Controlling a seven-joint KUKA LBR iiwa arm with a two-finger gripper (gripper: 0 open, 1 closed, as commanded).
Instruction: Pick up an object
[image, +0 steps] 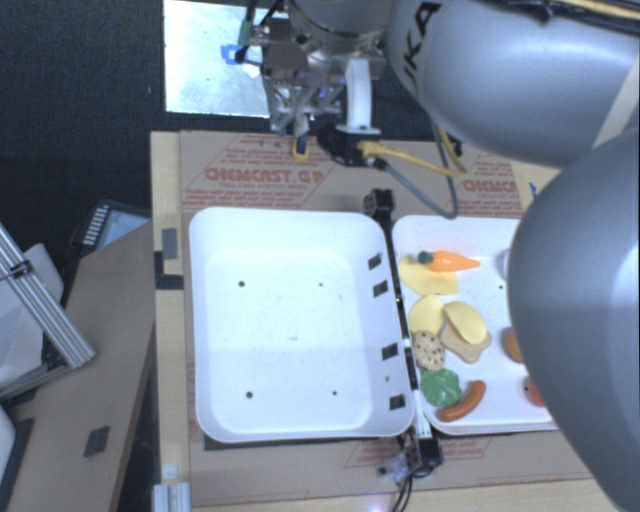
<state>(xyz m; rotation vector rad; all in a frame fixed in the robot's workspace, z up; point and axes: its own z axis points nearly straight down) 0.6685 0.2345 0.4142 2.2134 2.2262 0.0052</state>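
My gripper (300, 128) hangs at the top of the frame; nothing is picked yet. The carrot (451, 262) and other food lie in the right bin (500, 285).

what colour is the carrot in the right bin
Orange with a green top, seen in the camera view: carrot.

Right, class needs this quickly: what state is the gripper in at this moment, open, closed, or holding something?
Gripper: raised beyond the far edge of the bins; open or shut cannot be told, and no object is visible between its fingers.
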